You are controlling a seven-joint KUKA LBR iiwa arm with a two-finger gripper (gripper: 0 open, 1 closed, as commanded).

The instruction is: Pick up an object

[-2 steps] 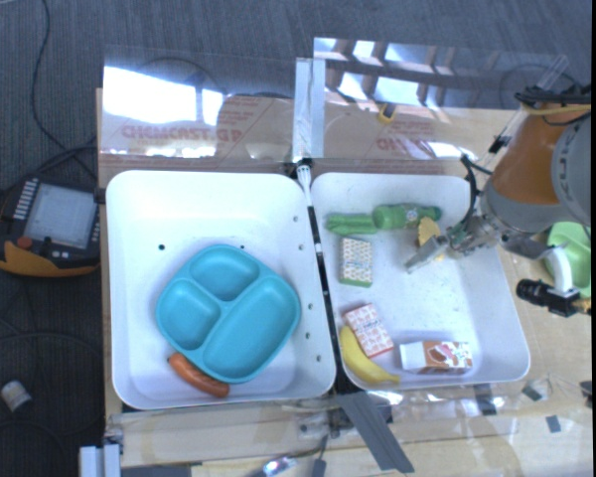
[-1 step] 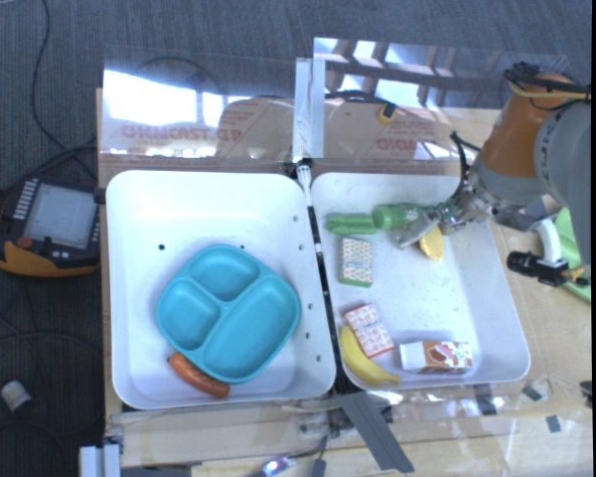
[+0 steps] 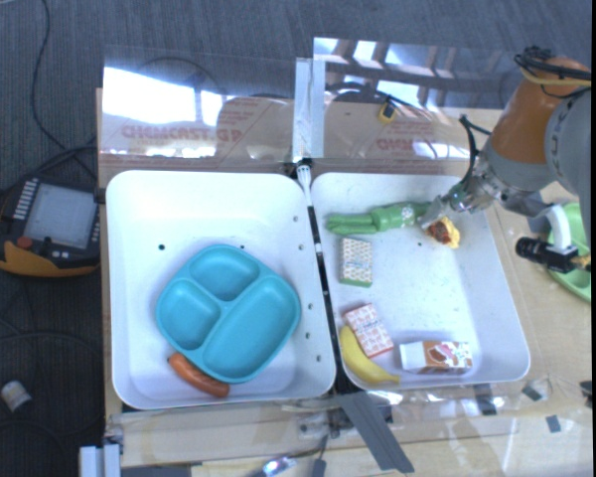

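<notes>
With the gripper (image 3: 445,210) in the frame's upper right, its grip unreadable, centring over the small yellow-orange toy (image 3: 442,232) seemed wise.

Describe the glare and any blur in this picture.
Camera view: bright window glare washes over the clear plastic panels behind the white bins; the small yellow-orange toy near the gripper is soft and blurred.

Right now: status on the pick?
Hand low at right bin's far edge. Beside it: green toy, small yellow-orange toy. No grasp visible.
</notes>
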